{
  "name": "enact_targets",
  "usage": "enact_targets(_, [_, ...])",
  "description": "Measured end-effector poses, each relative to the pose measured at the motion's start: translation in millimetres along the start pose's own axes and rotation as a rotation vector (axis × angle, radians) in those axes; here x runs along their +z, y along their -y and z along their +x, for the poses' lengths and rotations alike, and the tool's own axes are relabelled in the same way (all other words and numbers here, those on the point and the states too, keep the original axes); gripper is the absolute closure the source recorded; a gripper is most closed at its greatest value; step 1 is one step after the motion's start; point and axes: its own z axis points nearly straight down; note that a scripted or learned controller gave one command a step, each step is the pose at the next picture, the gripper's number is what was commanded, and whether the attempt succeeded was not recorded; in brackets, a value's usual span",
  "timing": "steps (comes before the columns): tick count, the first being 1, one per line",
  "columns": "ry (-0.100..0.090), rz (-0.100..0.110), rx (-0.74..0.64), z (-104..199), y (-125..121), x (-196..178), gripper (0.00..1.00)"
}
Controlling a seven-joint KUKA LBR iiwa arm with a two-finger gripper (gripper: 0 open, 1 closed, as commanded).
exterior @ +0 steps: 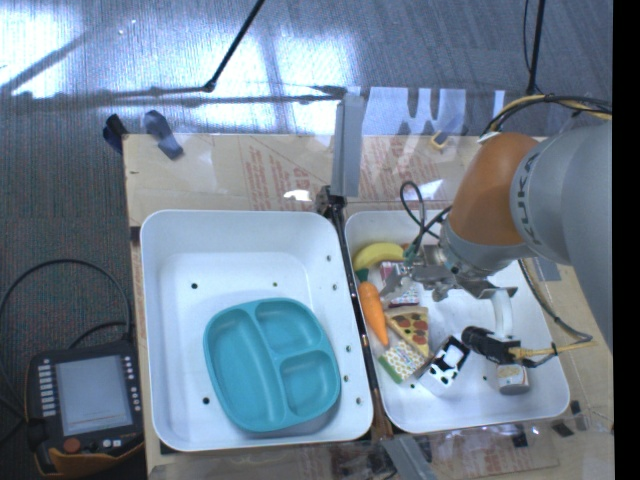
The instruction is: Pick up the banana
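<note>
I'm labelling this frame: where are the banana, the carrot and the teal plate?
banana [375, 255], camera view, middle of its yellow curve.
carrot [374, 314], camera view, middle of its orange body.
teal plate [222, 376], camera view, its left rim.

Two white bins [160, 268]; one teal divided plate [270, 366]; one banana [377, 255]; one carrot [374, 313]; one pizza slice [409, 325]; one black-and-white toy [447, 363].

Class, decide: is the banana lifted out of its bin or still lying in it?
Lying in it. The banana rests at the back left corner of the right bin, just above the carrot, beside the gripper.
</note>
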Motion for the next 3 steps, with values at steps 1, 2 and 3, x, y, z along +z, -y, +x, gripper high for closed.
enact_targets(1, [0.000,0.001,0.015,2.5,-52.0,10.1,0.00])
enact_targets(2, [0.001,0.000,-0.293,5.4,-53.9,9.2,0.00])
enact_targets(3, [0.001,0.000,-0.292,5.2,-53.8,9.2,0.00])
